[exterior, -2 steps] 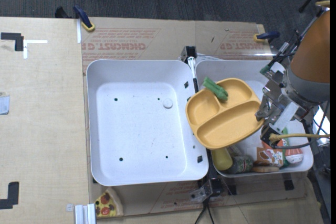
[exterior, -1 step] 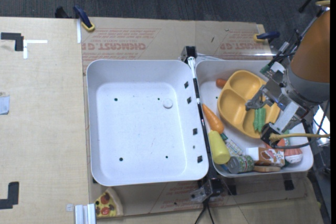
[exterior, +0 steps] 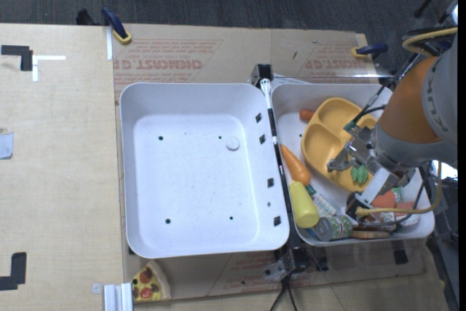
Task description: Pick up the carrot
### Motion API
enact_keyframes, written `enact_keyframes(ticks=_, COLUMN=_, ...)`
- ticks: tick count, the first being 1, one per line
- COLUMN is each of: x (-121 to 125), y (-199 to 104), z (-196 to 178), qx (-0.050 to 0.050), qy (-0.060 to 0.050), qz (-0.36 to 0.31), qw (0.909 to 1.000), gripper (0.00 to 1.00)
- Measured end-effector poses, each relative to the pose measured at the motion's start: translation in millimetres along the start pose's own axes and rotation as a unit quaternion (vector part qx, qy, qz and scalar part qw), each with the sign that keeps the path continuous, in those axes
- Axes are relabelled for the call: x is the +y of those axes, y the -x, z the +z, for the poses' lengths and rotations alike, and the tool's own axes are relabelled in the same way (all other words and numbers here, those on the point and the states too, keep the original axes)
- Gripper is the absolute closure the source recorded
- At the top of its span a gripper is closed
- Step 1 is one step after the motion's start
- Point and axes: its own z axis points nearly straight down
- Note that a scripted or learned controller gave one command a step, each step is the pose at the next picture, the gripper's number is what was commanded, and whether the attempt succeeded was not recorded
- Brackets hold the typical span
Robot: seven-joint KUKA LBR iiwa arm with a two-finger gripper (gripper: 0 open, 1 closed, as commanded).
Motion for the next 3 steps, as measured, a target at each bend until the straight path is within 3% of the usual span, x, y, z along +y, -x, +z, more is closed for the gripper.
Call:
enact_keyframes(ticks=1, x=16, y=7, z=41, qx=0.002, qy=0.000, qz=0.109, qw=0.9941, gripper=0.00)
enact_keyframes(ticks=2, x=28, y=-9, z=41, qx=0.001, qy=-0.001, qz=0.234, qw=0.9722, gripper=0.00)
enact_keyframes(ticks=3, x=54, y=-73, z=-60, qx=0.000, qy=0.001, qz=0.261, qw=0.9654, gripper=0.00)
